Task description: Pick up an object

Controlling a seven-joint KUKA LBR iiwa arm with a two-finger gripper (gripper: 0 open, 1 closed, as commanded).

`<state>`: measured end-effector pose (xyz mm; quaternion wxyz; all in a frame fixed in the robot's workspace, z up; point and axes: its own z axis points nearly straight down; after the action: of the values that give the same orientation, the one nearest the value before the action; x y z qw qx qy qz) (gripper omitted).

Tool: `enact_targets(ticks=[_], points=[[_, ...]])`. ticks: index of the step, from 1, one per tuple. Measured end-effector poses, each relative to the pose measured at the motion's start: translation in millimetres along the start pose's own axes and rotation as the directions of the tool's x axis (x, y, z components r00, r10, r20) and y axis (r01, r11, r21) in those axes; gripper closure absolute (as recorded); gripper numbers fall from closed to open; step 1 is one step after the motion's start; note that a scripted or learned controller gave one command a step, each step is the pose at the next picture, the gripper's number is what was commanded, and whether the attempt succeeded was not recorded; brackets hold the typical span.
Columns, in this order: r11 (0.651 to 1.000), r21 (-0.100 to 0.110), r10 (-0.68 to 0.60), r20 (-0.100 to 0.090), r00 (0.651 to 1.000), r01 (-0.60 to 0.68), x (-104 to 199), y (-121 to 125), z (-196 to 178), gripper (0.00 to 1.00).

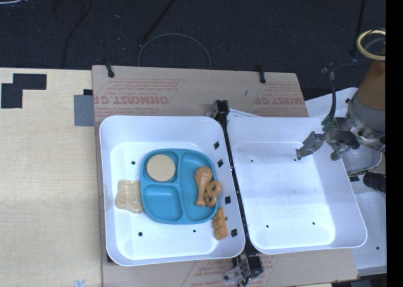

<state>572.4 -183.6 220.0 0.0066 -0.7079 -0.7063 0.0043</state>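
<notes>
Pretzel (208, 186) sits in blue tray (165, 207), left bin (110, 153), well left of gripper (321, 144), which hangs over right bin (302, 229), fingers apart, nothing btwn. Best: cross over, center above pretzel, descend straight.

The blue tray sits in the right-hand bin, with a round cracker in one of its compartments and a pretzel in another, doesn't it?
Not quite: the camera view shows the blue tray in the left-hand bin, not the right. The rest holds: a round cracker lies in one compartment and a pretzel in another.
</notes>
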Motion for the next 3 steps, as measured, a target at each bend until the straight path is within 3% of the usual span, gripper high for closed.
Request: enact_targets(ticks=[1,3], points=[[1.000,-0.013,-0.002,0.002,1.000,0.002,0.1,2.5,-7.8,0.00],[1.000,-0.009,-0.002,0.002,1.000,0.002,-3.7,10.9,100.8,0.00]])
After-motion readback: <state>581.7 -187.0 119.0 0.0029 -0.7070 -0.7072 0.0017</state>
